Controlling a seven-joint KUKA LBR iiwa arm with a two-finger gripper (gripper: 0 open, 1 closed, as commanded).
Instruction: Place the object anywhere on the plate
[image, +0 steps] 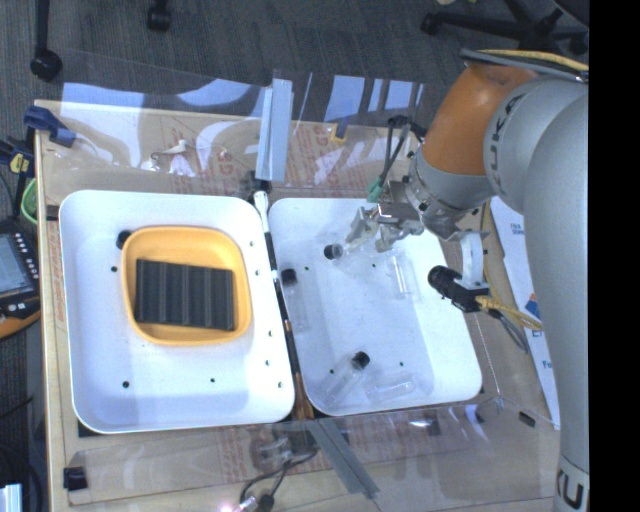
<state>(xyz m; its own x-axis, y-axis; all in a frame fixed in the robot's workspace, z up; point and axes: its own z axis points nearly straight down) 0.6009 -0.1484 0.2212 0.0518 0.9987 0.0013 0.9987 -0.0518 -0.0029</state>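
A yellow plate (185, 250) lies in the left bin (90, 390). On it rests a dark grey ridged rectangular object (187, 293), flat and roughly centred. My gripper (372, 228) hangs over the upper part of the right bin (450, 375), well to the right of the plate and apart from the dark object. I see nothing held in the gripper.
In the right bin lie clear plastic pieces (385, 385) near the front, another clear piece (400, 275) below the gripper, and a small black item (360, 358). A raised divider (280, 320) separates the two bins. A metal post (272, 130) stands behind them.
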